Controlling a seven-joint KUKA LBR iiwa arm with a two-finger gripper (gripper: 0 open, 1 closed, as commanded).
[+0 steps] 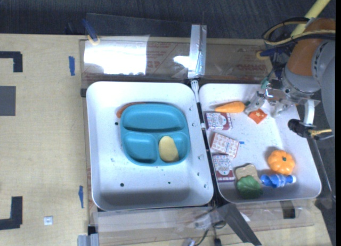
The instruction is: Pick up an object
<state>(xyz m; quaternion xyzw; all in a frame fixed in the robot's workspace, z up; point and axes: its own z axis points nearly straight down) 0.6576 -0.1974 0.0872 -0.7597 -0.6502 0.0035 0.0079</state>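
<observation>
The small orange-red packet (257, 115) is seen near the back of the right bin (308, 186), just beside the toy carrot (230, 107) and just below the gripper (268, 99); contact between packet and gripper cannot be made out, and whether the gripper is open or closed cannot be told. Three red-and-white printed packets (224, 144) are laid in a column along the bin's left wall; their lettering is too small to be read. At the front, a toy pumpkin (281, 161), a small blue bottle (277, 180), a tan bread slice (246, 171) and a green toy (249, 185) are grouped closely. In the left bin (106, 186) a blue divided tray (152, 125) is held, with a yellow oval toy (168, 148) in its lower-right compartment. Reddish print on the cardboard (240, 65) behind the bins is illegible.
</observation>
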